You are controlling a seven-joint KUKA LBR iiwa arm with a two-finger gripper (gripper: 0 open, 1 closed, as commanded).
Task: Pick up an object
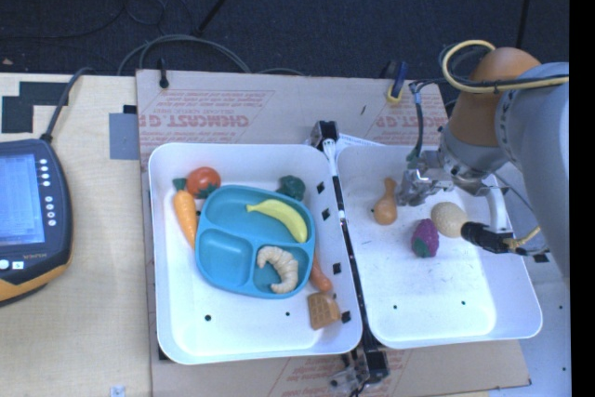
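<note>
My gripper hangs low over the upper middle of the right bin, under the grey arm with its orange band. Just left of it lies a tan drumstick-shaped piece. A beige egg-shaped object sits just below and right of the gripper, with a purple object beside it. Nothing can be seen held in the gripper.
The left bin holds a blue divided plate with a banana and a shrimp, plus a carrot, a tomato, a green piece and a brown cracker. A tablet lies far left.
</note>
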